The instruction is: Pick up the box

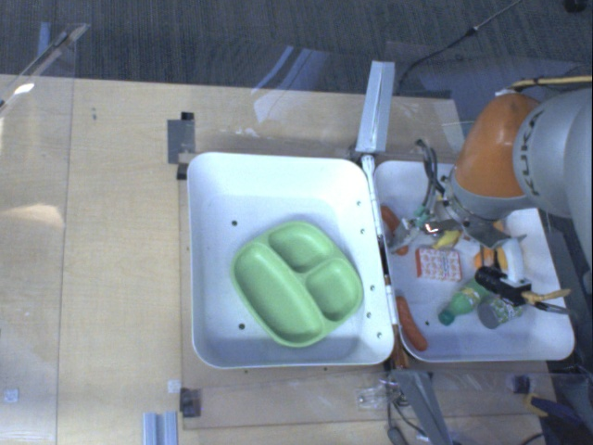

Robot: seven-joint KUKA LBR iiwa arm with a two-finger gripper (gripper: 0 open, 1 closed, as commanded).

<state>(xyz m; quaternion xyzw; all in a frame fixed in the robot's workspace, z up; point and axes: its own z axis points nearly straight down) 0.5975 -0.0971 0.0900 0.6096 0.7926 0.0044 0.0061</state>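
- The hand (pixel 429 222) hangs low over the far left part of the right bin (pixel 547 346), under the arm's orange band (pixel 496 156). The view does not show whether it is released or clenched, and nothing can be seen grasped in it.
- A small yellow thing (pixel 448 239), perhaps a banana, lies just beside the hand on the near side.
- A reddish sausage (pixel 390 219) lies close to the hand, against the bin's left wall.
- The box (pixel 438 264), small and flat with a red and white face, lies on the bin floor just nearer than the yellow thing, apart from the hand.
- A green bottle (pixel 460 305) lies on its side near the box, tilted.
- A second sausage (pixel 411 324) lies along the near left wall.
- The left bin (pixel 222 202) holds a green divided plate (pixel 296 281).
- Both bins sit on the pale wooden tabletop (pixel 102 248).
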